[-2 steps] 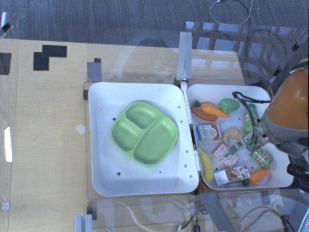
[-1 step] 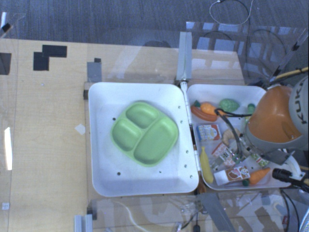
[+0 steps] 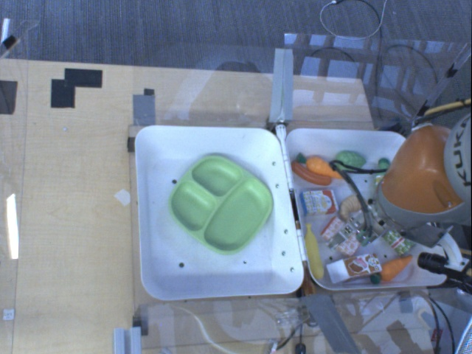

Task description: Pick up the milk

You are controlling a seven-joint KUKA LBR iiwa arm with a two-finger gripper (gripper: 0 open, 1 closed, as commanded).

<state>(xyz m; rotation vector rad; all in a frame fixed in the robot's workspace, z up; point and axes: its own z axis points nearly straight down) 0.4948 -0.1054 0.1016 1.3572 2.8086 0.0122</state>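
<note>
A pale wooden bench top (image 3: 74,220) fills the left and lower part of the view, marked with black tape rectangles (image 3: 74,85) near its upper left. Beyond its far edge lies a dark blue-grey ribbed carpet floor (image 3: 162,13), with thin white cables (image 3: 354,13) looping across it at upper right.

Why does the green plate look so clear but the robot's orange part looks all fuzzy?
In the camera view, the green plate lies flat in the left white bin under even light, so it looks sharp. The orange band sits much nearer the camera, so it blurs. Pale streaks of glare cross the bench at the left.
</note>
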